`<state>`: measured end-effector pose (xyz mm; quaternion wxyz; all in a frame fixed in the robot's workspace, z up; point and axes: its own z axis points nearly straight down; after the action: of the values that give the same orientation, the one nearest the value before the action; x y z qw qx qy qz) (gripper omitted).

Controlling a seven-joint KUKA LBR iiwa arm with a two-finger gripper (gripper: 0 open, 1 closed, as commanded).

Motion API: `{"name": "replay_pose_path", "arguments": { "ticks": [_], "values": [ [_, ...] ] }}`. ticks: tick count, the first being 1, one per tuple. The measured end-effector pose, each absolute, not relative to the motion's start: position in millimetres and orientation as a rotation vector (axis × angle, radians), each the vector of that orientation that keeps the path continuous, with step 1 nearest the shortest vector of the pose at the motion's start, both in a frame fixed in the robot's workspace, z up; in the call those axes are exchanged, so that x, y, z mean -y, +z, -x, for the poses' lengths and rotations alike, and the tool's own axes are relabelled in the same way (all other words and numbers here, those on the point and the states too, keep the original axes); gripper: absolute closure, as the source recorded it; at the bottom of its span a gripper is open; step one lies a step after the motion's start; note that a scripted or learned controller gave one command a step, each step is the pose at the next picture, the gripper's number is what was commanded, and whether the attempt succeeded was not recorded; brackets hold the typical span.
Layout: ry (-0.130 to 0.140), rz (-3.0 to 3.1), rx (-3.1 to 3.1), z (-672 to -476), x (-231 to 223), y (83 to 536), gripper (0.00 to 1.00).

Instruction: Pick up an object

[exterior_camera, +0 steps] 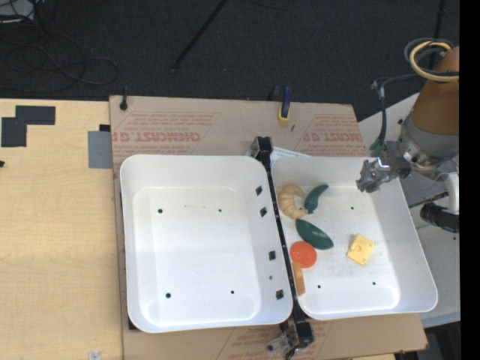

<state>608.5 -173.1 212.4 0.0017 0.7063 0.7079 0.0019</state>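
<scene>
Dark green, a glossy oval pod (314, 235) lies in the right bin (405, 291), its long axis running from upper left to lower right, just beside the orange disc (304, 254). The gripper (370, 175) hovers over the bin's far right corner; its grip cannot be told.

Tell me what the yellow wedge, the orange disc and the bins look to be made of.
Yellow wedge: probably moulded plastic toy cheese; flat matte colour, dark holes.
Orange disc: likely plastic or rubber; uniform colour, smooth rounded edge.
Right bin and left bin: apparently thin formed plastic; glossy white, rounded corners and raised rims.
</scene>
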Motion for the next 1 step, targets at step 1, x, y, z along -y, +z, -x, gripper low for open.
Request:
{"name": "replay_pose_path", "arguments": {
  "ticks": [1],
  "values": [
    [0.002, -2.217, -2.224, -645.6, 140.9, 225.0, 1.00]
  ]
}}
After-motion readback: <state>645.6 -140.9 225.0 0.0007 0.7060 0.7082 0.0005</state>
